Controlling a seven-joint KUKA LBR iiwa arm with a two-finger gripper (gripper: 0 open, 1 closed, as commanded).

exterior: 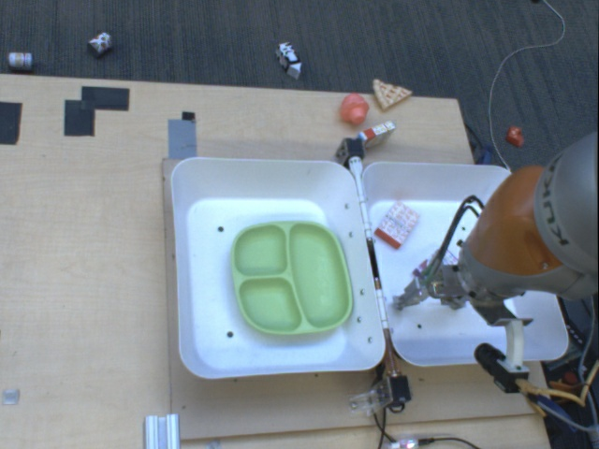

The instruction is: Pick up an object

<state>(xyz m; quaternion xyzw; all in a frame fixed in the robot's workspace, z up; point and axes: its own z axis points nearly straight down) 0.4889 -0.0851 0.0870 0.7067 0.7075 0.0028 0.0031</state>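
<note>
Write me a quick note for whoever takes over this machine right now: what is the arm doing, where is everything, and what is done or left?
End effector: low inside the right bin, near its left wall. I cannot tell whether it grips anything.
Things: a small red and white packet lies in the right bin, up from the end effector and apart from it. A green divided tray sits in the left bin.
Done: the arm has reached into the right bin; no object is seen lifted.
Left: grasp an object, probably the packet, and raise it.
</note>
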